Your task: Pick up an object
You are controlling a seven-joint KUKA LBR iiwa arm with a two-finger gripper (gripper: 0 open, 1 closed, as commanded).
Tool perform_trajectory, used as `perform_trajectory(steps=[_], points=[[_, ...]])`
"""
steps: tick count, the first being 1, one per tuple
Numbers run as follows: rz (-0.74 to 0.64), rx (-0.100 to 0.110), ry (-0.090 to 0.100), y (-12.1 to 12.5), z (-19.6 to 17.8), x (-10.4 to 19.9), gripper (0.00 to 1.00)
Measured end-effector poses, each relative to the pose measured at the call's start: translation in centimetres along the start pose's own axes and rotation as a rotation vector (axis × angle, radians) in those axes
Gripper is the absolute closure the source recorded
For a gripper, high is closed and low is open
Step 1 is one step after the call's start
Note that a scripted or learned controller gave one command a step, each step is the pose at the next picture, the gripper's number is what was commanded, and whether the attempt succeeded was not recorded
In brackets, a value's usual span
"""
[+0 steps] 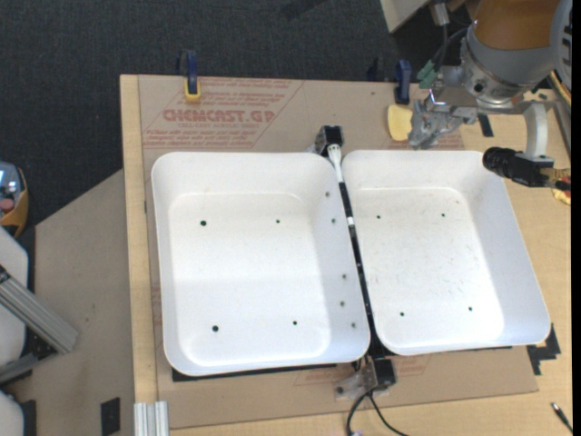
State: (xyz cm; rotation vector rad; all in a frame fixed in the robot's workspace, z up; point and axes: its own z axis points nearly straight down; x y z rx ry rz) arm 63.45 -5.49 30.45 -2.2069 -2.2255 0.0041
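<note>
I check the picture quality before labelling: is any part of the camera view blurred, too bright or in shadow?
In the camera view, the left bin is evenly lit and sharp, with soft shadow along its inner walls; the right bin shows faint specks on its floor; the gripper near the top edge looks slightly blurred.

- white bins: 2, left bin (172,243) and right bin (508,234), side by side
- blue clamps at far board edge: 2, (190,73) and (402,80)
- yellow object (398,122): 1
- arm with gripper (428,127): 1
</note>
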Motion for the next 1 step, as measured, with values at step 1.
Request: perform_trajectory(steps=[1], points=[[0.006, -0.026, -0.005, -1.52, -17.12, 0.52, 1.00]])
